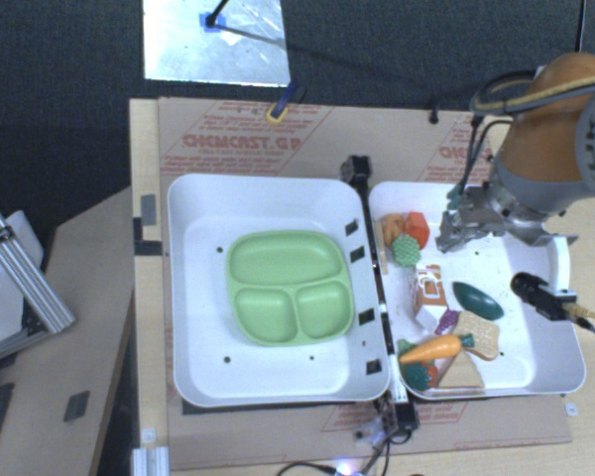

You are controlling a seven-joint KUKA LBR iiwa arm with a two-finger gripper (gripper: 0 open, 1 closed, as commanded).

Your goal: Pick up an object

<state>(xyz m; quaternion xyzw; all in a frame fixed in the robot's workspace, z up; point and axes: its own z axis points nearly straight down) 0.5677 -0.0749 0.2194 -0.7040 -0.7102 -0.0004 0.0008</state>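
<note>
While my claw [454, 228] hangs over the right bin [565, 365] — grip state I cannot tell — the carrot [434, 349] looks light, stiff, slick — pinch its middle.

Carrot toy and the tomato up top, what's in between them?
In the camera view, a white carton lies between the carrot and the tomato, with a green round toy just above it.

The bench [228, 132] bears the left bin [193, 296] beside the right bin [550, 360].

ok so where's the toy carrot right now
The toy carrot lies in the right bin, near its front-left corner, just left of the toast slice and below the purple piece.
</note>
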